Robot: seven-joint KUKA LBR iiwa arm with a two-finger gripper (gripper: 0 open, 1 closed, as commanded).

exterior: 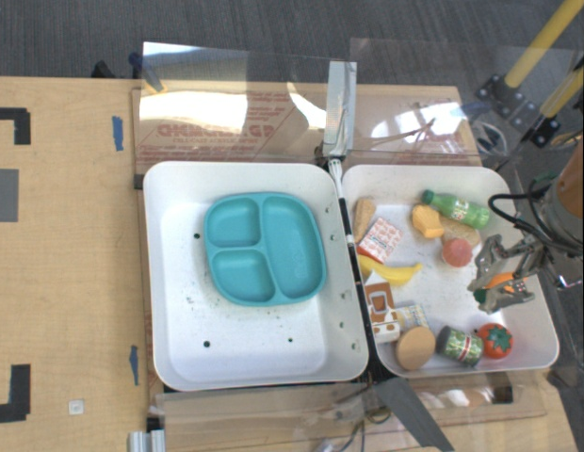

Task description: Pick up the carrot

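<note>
Orange showed between the metal fingers at the right side of the right bin: the carrot sat inside the jaws, which looked closed on it, low over the bin floor. It lay right of the red ball and above the tomato and the green can.

To finish the step well, the arm would probably need to rise straight up, slowly, keeping its squeeze steady, since the carrot is small and tapered and might slip out sideways. A vertical lift would also keep the fingers away from the ball and the tomato nearby. Only a sliver of orange was visible, so how firmly it was seated could not be judged.

The arm reached in from the right edge, its wrist bent down over the bin's right half, with dark cables looping beside it. The left bin held a teal plate, well apart from the work.
</note>
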